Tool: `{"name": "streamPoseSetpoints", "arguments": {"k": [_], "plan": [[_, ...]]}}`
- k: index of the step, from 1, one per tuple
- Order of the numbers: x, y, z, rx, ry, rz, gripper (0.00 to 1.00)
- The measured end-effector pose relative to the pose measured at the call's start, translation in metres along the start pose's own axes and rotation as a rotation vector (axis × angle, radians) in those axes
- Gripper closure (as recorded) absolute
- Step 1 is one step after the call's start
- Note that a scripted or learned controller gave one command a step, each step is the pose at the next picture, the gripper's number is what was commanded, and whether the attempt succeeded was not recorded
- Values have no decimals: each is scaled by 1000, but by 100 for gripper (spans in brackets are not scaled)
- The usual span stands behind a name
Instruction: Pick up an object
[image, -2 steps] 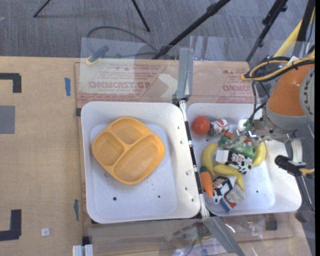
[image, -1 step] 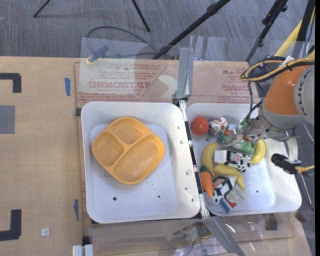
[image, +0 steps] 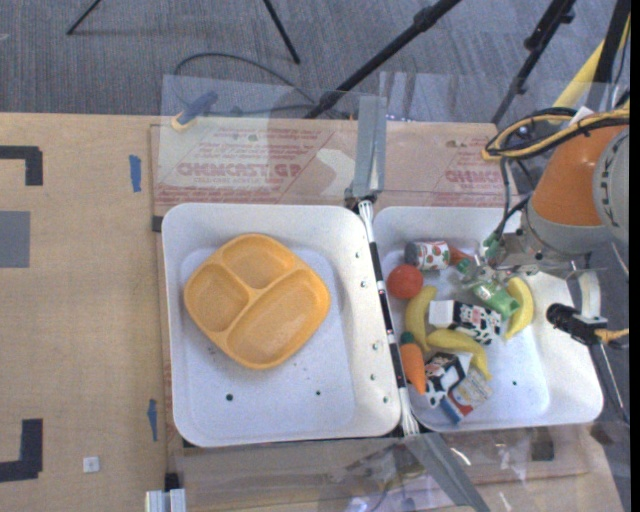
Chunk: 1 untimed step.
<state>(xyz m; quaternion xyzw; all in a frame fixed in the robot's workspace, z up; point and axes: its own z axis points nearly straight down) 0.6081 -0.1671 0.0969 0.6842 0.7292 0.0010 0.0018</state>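
The right bin (image: 570, 385) holds a heap of toy food. In it I see a red ball (image: 404, 281), a small can (image: 432, 254), a yellow banana (image: 419, 316), a second banana (image: 521, 305), a carrot (image: 413, 366), a cow-patterned box (image: 472, 319) and a green piece (image: 491, 296). My gripper (image: 497, 266) reaches down from the right over the bin's upper middle, just above the green piece and beside the second banana. The wrist hides how it meets the objects.
The left bin (image: 200, 400) carries an orange divided plate (image: 257, 299). The metal divider (image: 381, 310) runs between the bins. The arm's orange band (image: 572, 190) and yellow cables (image: 540, 130) hang over the right bin's far corner. A small carton (image: 452, 385) lies near its front wall.
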Motion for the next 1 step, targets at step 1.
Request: {"name": "streamPoseSetpoints", "arguments": {"k": [1], "plan": [[32, -18, -103, 6, 1, 8, 100]]}}
